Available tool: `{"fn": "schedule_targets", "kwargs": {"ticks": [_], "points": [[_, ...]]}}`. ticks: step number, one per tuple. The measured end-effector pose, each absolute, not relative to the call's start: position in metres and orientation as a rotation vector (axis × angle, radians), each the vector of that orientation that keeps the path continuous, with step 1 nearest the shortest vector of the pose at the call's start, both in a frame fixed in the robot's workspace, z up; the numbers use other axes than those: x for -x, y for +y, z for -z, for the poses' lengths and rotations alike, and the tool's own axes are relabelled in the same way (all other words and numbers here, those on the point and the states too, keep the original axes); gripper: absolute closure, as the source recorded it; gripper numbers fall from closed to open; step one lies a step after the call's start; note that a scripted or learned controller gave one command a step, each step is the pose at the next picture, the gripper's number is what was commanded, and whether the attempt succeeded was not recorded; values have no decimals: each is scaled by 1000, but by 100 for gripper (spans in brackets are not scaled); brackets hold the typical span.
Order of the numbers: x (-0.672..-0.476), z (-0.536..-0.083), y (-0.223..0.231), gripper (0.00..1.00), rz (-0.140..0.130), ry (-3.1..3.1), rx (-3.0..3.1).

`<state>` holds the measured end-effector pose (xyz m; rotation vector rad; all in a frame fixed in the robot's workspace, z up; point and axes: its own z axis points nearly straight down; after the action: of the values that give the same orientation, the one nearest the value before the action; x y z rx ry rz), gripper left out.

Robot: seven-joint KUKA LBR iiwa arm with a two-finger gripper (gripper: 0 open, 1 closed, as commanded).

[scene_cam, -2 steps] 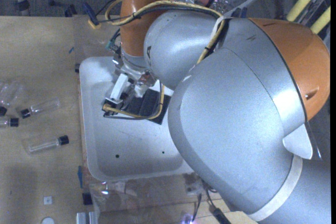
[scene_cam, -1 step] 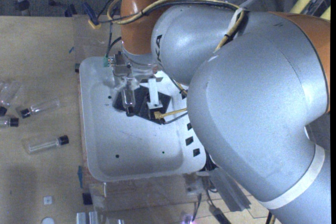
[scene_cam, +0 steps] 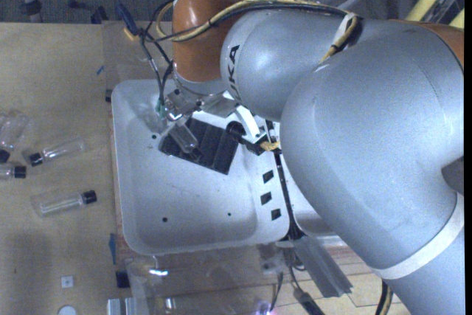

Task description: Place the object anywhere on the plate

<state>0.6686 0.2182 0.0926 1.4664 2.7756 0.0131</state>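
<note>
The grey arm (scene_cam: 346,122) reaches over the left white bin (scene_cam: 184,225), its tool (scene_cam: 179,130) low above a flat black object (scene_cam: 210,145) lying in the bin's upper part — I cannot tell whether the tool is apart or together. Clear vials (scene_cam: 63,199) lie on the bench (scene_cam: 51,85) to the left.

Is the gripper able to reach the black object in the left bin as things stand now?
Probably yes. The gripper hangs low inside the left bin, right at the upper left edge of the black object, and nothing lies between them. Whether it touches the object is not clear.
</note>
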Motion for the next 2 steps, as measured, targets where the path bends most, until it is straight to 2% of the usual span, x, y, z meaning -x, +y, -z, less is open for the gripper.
{"fn": "schedule_targets", "kwargs": {"ticks": [1, 2], "points": [[-607, -99, 214, 100, -4, 2976, -1009], [-657, -187, 199, 100, -4, 2754, -1506]]}}
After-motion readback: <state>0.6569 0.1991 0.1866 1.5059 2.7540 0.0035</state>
